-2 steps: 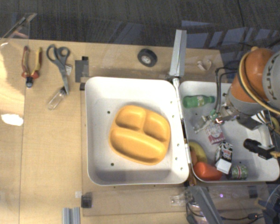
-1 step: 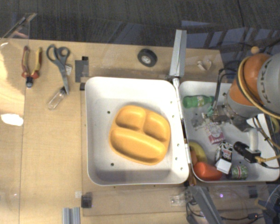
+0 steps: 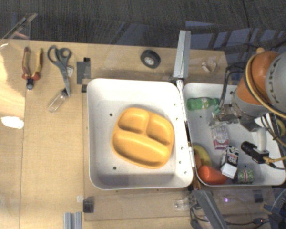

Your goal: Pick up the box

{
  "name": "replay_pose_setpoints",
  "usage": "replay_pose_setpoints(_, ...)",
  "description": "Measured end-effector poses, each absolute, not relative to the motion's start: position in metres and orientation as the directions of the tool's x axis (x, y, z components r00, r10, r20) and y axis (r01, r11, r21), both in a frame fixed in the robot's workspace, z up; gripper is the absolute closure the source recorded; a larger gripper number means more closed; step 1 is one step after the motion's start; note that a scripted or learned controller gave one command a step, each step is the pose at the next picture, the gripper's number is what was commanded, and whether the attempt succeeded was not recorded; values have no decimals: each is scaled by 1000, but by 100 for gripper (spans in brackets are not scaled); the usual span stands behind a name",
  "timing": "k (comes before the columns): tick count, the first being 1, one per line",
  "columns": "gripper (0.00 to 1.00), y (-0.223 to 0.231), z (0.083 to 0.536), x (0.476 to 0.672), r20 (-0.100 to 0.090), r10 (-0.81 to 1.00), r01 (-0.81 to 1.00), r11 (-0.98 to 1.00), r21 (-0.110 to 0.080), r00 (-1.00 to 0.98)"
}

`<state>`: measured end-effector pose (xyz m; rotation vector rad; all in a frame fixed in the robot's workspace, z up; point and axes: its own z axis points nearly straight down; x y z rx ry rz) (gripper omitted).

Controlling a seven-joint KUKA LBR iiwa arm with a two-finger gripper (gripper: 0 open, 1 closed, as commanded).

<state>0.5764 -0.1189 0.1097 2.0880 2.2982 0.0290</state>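
The box point(image 3: 230, 159) is small, white with black and red print, and lies in the front part of the right bin point(image 3: 276, 179). My gripper point(image 3: 225, 116) hangs over the middle of that bin, behind the box and apart from it. It is directly above a flat clear packet with red print point(image 3: 220, 138). Nothing can be seen held in it. The grey arm with its orange band point(image 3: 257, 80) comes in from the right.
The right bin also holds a green bottle point(image 3: 201, 103) at the back, a banana point(image 3: 201, 153), a red item point(image 3: 210, 174) and a small green can point(image 3: 245, 176) at the front. A large yellow moulded shape point(image 3: 143, 136) lies in the left bin point(image 3: 100, 128). Scissors point(image 3: 63, 68), pliers point(image 3: 31, 67) and a tape roll point(image 3: 150, 58) rest on the bench.
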Motion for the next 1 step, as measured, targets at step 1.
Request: replay_pose_setpoints(1,0,-119,110,576,-14,995,995,96,38,-96)
